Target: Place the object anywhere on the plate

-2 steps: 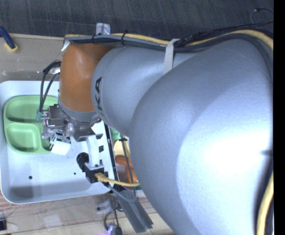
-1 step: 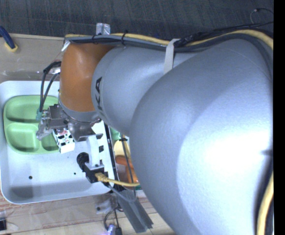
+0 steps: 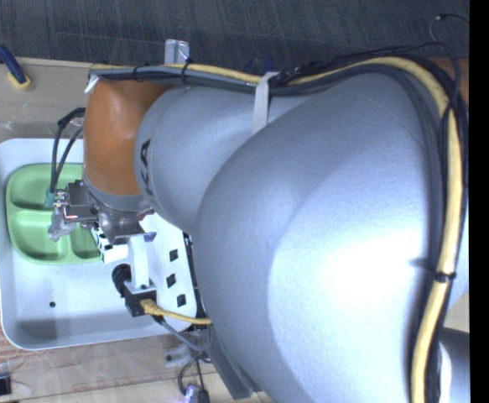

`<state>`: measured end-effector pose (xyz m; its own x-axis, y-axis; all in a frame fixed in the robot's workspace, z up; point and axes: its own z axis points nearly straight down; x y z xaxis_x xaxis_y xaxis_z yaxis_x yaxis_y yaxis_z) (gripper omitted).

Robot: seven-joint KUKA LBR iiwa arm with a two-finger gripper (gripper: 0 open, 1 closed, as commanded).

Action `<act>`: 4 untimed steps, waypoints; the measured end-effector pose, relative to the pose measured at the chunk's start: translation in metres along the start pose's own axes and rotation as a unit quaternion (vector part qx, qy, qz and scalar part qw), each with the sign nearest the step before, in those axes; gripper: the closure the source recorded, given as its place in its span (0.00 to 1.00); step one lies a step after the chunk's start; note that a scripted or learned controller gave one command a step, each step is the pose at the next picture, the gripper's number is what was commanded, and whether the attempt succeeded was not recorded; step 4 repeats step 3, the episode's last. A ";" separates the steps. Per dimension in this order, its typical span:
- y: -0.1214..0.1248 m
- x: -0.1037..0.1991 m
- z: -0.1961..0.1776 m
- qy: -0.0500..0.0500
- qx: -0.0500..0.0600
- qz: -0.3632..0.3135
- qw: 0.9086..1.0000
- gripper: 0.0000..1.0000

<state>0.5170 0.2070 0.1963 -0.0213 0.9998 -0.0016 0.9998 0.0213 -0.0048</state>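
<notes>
Looking down, you see the big grey arm (image 3: 311,250) first; it comes in from the right and covers much of the bench.
Where is its claw?
Your claw (image 3: 63,218) hangs over the green plate (image 3: 28,193); the orange band (image 3: 114,137) sits just above it on the arm.
Is the claw spread or pressed together?
I cannot tell; it is small and dark from up here.
And the plate?
The plate lies in the white bin (image 3: 34,317), close to the bin's top left corner; low walls split the plate into parts.
Where is the object?
I cannot tell you that; the arm hides much of the bin.
Anything else?
A yellow cable (image 3: 445,166) runs along the arm; a small blue thing (image 3: 11,64) lies at the bench's top left corner.
</notes>
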 end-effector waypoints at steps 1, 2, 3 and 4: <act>0.060 -0.009 -0.039 0.000 -0.001 -0.016 1.000 0.00; 0.127 -0.025 -0.105 0.000 -0.002 -0.114 0.993 0.00; 0.137 -0.030 -0.232 0.001 -0.003 -0.135 0.991 0.00; 0.137 -0.030 -0.232 0.001 -0.003 -0.135 0.991 0.00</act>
